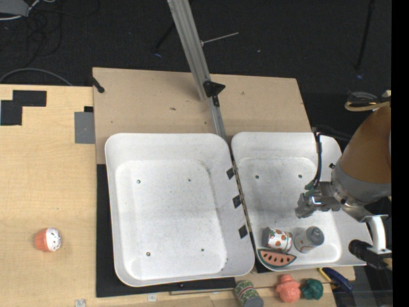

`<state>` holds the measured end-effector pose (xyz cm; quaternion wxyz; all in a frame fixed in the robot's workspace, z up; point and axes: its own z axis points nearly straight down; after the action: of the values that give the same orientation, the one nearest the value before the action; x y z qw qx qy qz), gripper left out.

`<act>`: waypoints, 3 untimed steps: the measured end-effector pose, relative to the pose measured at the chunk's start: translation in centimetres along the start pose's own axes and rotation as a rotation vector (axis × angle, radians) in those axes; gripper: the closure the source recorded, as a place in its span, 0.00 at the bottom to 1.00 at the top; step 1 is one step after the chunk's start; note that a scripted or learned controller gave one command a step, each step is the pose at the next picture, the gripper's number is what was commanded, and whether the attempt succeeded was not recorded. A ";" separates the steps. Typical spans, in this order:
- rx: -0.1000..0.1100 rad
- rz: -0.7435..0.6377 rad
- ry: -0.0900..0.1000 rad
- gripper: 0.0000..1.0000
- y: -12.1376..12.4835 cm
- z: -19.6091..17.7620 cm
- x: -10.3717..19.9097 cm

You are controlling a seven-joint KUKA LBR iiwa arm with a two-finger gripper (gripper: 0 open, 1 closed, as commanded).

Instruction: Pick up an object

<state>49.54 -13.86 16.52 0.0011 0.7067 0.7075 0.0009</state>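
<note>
Pick not done, nothing lifted.
Gripper [310,204] grip state unclear; grey cylinder [311,238] just below it, untouched.

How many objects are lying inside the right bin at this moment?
3, all near its front edge: a white cup with red print, a grey round object beside it, and a watermelon slice on the front rim. The arm may hide others.
</note>
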 end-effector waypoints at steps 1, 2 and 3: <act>0.001 0.000 0.000 1.00 0.1 -4.2 0.2; -0.001 0.000 0.000 1.00 -0.5 -10.3 0.1; 0.004 -0.003 0.002 1.00 2.2 -10.4 4.0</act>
<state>51.74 -9.88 26.90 -0.0008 0.7055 0.7087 0.0001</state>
